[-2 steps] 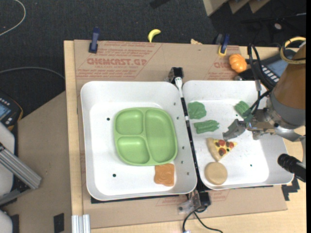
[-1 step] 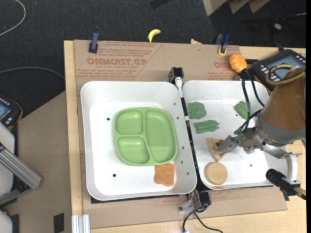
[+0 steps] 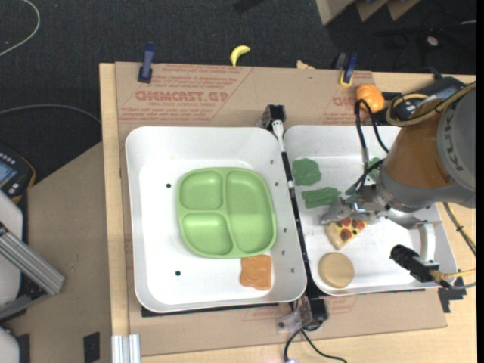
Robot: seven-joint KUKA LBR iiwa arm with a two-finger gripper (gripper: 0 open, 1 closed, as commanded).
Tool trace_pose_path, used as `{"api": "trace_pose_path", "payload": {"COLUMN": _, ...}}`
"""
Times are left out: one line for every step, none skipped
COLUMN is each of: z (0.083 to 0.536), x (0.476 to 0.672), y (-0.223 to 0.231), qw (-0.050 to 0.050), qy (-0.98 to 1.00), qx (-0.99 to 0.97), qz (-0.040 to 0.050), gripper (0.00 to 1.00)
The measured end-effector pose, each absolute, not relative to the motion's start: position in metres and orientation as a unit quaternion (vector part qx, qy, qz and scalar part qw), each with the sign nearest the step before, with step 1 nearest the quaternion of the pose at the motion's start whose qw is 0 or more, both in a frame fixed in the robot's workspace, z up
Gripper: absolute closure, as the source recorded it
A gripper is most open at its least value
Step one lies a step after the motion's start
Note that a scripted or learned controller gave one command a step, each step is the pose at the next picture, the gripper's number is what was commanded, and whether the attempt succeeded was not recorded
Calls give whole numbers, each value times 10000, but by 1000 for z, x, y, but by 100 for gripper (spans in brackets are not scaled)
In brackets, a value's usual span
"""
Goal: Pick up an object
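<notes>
My gripper (image 3: 342, 212) hangs low in the right bin (image 3: 333, 139), reaching in from the right. It is just above a pizza slice toy (image 3: 342, 234) and beside a dark green leafy piece (image 3: 321, 197). A second green piece (image 3: 306, 171) lies further back. A round tan bun (image 3: 336, 269) sits near the bin's front edge. Nothing visibly hangs from the gripper.
The left bin (image 3: 147, 203) holds a light green divided plate (image 3: 225, 212) and an orange bread-like piece (image 3: 256, 271) at its front right. On the board behind the bins lie a small yellow banana (image 3: 240, 53) and an orange ball (image 3: 369, 94), with blue clamps (image 3: 146, 63) on the back edge.
</notes>
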State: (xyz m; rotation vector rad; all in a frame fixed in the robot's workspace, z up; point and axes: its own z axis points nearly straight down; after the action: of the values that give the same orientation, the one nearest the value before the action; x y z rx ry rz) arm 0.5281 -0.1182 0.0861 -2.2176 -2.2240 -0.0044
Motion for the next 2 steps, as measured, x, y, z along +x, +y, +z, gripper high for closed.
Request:
{"api": "trace_pose_path", "payload": {"z": 222, "x": 490, "y": -81, "qw": -30, "qy": -7085, "qx": -7057, "qz": -33, "gripper": 0}}
{"api": "trace_pose_path", "payload": {"z": 92, "x": 475, "y": -94, "qw": 55, "qy": -7061, "qx": -7081, "qz": 39, "gripper": 0}}
